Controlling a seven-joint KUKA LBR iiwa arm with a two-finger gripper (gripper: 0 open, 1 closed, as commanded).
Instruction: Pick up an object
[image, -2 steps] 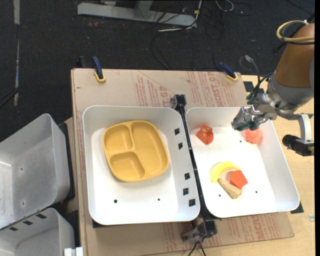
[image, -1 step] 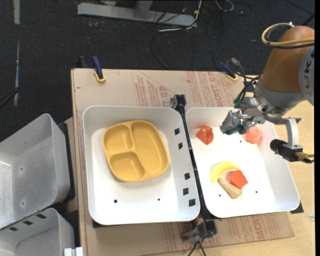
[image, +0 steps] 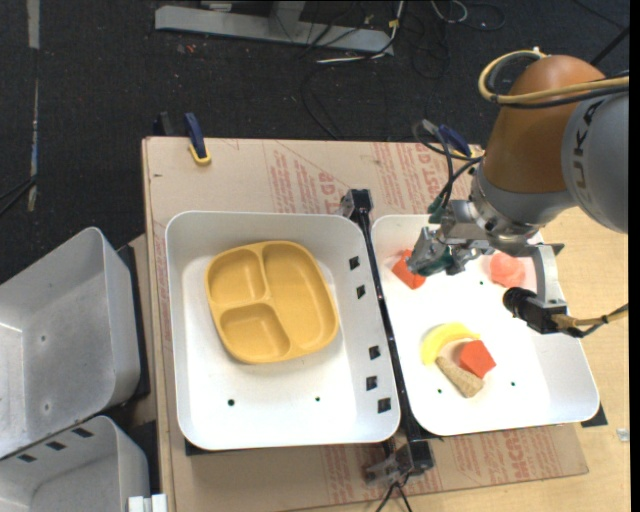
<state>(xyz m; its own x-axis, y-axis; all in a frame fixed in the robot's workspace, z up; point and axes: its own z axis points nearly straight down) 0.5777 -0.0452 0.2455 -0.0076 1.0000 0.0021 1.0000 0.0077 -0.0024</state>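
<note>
My gripper (image: 437, 255) hangs low over the back left part of the right bin (image: 560, 400). An orange piece (image: 408, 273) lies right beside its tip, partly covered by it. A pink-red object (image: 507, 268) sits to the gripper's right, near the bin's back wall. Nearer the front lie a yellow piece (image: 445, 338), an orange block (image: 477, 357) and a tan cork-like cylinder (image: 459, 378), all bunched together. Whether anything sits in the gripper is hidden by its body.
The left bin (image: 200, 400) holds a yellow divided plate (image: 270, 300). A black divider (image: 375, 330) runs between the bins. A black connector with a cable (image: 530, 305) hangs over the right bin. White tubs (image: 50, 330) stand off the bench at left.
</note>
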